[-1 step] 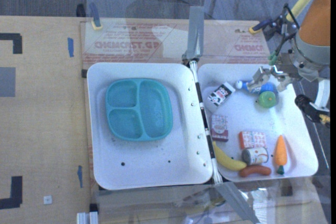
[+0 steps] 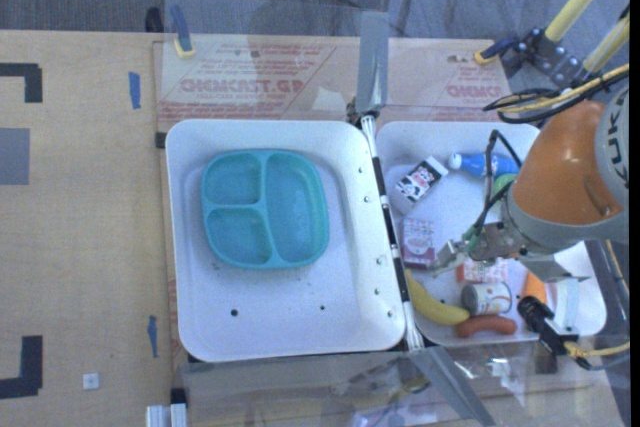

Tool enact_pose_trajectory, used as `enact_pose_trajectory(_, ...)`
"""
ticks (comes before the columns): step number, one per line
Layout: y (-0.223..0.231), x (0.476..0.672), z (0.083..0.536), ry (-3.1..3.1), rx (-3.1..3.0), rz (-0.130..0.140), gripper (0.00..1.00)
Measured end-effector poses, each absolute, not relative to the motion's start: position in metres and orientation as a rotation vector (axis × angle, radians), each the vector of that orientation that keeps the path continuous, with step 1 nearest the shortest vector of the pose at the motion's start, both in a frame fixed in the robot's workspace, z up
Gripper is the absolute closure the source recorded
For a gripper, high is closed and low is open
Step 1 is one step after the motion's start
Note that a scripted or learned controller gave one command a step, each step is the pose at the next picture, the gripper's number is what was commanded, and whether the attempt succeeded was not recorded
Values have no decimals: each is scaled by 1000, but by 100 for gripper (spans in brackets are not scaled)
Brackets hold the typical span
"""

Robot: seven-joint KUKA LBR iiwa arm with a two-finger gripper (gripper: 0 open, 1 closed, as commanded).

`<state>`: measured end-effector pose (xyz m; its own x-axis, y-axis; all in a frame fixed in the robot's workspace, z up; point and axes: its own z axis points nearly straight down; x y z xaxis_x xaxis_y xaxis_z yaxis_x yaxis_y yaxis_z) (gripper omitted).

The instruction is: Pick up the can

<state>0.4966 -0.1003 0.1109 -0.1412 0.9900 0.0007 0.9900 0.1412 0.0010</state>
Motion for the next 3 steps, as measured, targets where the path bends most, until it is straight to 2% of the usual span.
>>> enact_pose_trajectory(1,-141,539,221,2366,2063,2,0)
enact_pose_trajectory(2,-113,491,106,2090,2337,10,0)
enact_pose_trajectory(3,-163,487,94,2234,2185,21,0)
